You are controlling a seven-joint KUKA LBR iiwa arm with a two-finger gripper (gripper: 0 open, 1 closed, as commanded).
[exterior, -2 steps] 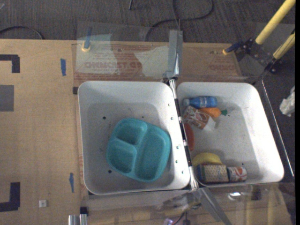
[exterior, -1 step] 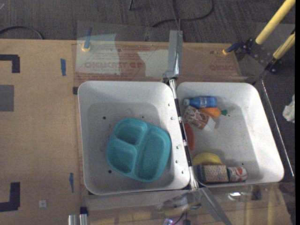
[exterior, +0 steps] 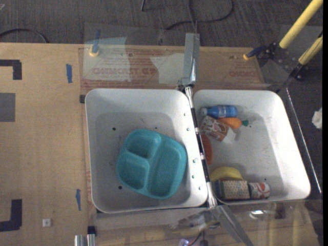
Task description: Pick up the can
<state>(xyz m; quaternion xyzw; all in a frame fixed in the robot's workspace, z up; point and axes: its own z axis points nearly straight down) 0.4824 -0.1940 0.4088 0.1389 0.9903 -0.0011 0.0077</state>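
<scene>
A small red and white can point(exterior: 260, 190) lies on its side at the front edge of the right bin point(exterior: 287, 137). Its left end touches a longer cylinder with a speckled brown label point(exterior: 233, 189), which also lies on its side. A yellow rounded item point(exterior: 226, 172) sits just behind that cylinder.
Further back in the right bin lie a blue bottle point(exterior: 220, 110), a red and white packet point(exterior: 214, 128), an orange item point(exterior: 233, 122) and a thin orange piece point(exterior: 206, 148) along the left wall. The left bin point(exterior: 102, 111) holds a teal divided plate point(exterior: 151, 163). Yellow-handled clamps point(exterior: 294, 27) stand at the back right.
</scene>
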